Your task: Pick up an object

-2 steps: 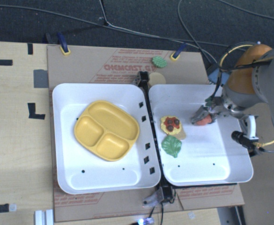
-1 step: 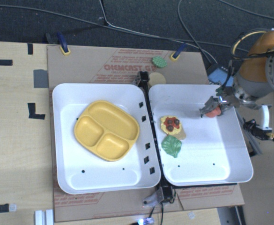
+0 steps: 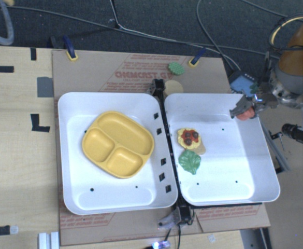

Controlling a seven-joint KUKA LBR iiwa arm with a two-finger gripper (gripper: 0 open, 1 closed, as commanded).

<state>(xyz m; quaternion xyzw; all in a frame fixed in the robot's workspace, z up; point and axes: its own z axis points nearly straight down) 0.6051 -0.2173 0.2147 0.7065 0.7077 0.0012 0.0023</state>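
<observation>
— Where's my claw (image 3: 243, 111)?
— Over the right bin's (image 3: 255, 191) far right rim, pinching a small red object (image 3: 247, 113).
— Other items?
— Toy pizza (image 3: 189, 137) and green leaf (image 3: 190, 162) near that bin's left wall.

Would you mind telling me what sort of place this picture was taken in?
Most likely a robotics lab bench set up for pick-up trials: two white bins side by side on clamped cardboard, toy food and a yellow tray inside, loose cables behind.
</observation>
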